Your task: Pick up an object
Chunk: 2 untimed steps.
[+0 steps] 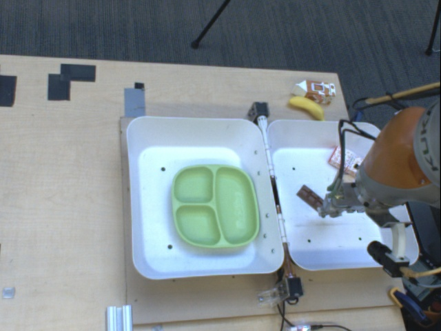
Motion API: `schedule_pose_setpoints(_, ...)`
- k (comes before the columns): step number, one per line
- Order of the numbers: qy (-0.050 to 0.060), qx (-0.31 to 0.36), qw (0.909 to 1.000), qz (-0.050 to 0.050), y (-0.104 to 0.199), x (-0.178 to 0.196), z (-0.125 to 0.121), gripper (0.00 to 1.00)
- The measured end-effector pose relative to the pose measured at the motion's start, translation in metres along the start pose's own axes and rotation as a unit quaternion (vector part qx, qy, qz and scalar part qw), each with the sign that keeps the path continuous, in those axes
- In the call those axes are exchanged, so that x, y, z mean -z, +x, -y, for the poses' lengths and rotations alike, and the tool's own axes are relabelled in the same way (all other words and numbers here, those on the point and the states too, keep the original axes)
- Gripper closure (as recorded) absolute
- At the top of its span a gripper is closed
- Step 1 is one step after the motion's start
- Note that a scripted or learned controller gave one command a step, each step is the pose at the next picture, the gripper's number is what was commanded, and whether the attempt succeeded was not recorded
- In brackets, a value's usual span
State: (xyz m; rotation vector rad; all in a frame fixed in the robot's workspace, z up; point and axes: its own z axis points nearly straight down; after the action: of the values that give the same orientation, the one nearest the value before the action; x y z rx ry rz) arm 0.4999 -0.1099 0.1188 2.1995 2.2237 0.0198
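A small flat brown object (309, 197) lies on the floor of the right bin (310, 250), near its middle. A pink and white packet (342, 158) rests further back in the same bin, partly under the arm. My gripper (329, 208) is low over the right bin, just right of the brown object and close to touching it. The grey arm with its orange band (403, 150) hides the gripper's upper part.
The left bin (148, 185) holds a green divided plate (215, 206). A banana (306, 106) and a small carton (319, 88) lie on the bench behind the right bin. A metal ridge (270, 178) separates the two bins.
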Motion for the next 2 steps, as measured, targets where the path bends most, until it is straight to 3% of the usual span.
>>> schedule_pose_setpoints(1, 0.000, 0.000, 1.0000, 0.000, 0.000, 0.000, 0.000, 0.00)
schedule_pose_setpoints(2, 0.009, -0.004, 1.0000, -0.001, 0.007, -0.010, 0.013, 0.00)
